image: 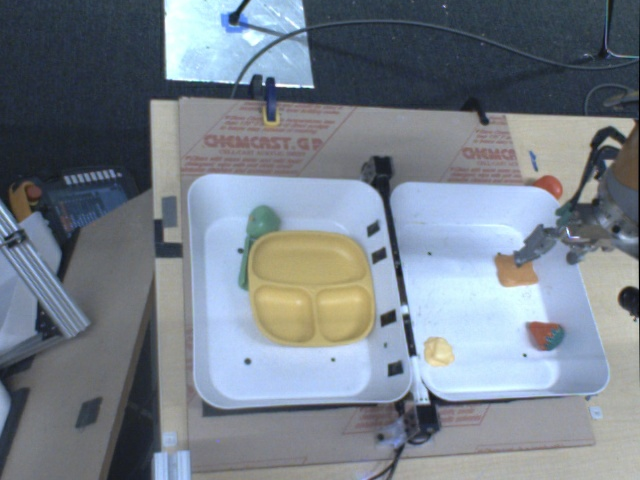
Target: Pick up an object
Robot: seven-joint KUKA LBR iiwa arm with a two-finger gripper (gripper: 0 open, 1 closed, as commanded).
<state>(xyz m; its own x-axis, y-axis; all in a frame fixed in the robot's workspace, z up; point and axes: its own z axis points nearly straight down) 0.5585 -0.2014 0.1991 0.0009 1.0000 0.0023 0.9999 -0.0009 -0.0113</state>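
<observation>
White bins [300,193] sit side by side; a yellow tray [305,288] fills the left. By the right bin's far-right edge, the gripper [527,253] touches an orange piece [517,271], grip unclear, nothing lifted yet.

a flat orange piece [519,272] lies in the right bin near its right wall, toward the far side. a small red and green item [546,335] sits nearer, by the same wall. a pale yellow lump [438,350] rests at the bin's near left. a yellow divided tray [308,286] lies flat in the left bin, over a green spoon [257,232].
</observation>
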